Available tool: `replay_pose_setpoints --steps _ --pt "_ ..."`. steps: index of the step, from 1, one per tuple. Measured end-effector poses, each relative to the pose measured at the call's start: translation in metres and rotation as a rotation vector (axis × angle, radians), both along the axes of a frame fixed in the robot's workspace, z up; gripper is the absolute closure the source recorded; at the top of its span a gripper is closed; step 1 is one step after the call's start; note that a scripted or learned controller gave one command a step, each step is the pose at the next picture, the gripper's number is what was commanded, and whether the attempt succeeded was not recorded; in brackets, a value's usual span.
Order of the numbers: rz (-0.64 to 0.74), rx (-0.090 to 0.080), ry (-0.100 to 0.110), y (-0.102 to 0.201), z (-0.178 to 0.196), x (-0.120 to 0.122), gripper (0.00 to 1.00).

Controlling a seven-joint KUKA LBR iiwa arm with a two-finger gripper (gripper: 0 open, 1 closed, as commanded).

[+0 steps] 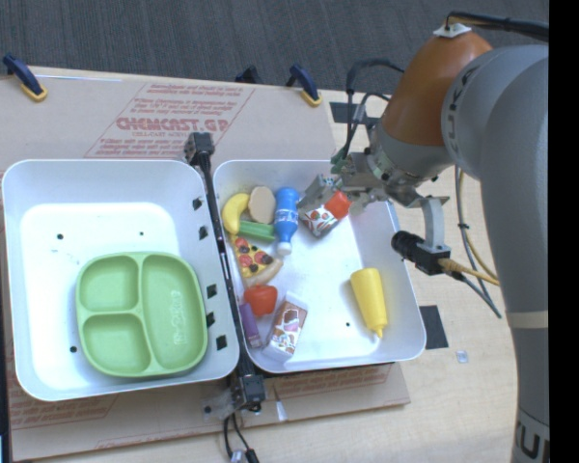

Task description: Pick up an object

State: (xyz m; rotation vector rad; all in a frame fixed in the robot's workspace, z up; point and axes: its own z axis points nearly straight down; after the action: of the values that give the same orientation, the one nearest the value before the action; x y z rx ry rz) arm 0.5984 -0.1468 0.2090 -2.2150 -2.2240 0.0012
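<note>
The gripper (pixel 326 203) sat over the right bin's (pixel 401 287) far side, its fingers closed narrowly on a small carton (pixel 322 218) (red cap, patterned side) beside the blue bottle (pixel 286 216). The carton looked tilted, touching or just above the floor; I could not tell which.

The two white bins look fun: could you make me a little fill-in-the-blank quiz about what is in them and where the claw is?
1. The green divided plate lies in the ____ bin.
2. The plate has ____ compartments.
3. The mustard bottle in the right bin is coloured ____.
4. The claw is over the ____ bin, by a small red-topped carton.

Missing words: left; three; yellow; right
</note>
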Motion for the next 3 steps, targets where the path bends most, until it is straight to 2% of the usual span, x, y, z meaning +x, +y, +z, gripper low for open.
replay_pose_setpoints --steps 1,2,3 --pt "0.009 0.014 0.010 -0.034 -0.116 -0.101 0.00" --pt "0.010 0.002 0.005 -0.039 -0.104 -0.100 1.00" --pt "0.002 -0.001 -0.002 0.003 -0.044 -0.057 1.00"
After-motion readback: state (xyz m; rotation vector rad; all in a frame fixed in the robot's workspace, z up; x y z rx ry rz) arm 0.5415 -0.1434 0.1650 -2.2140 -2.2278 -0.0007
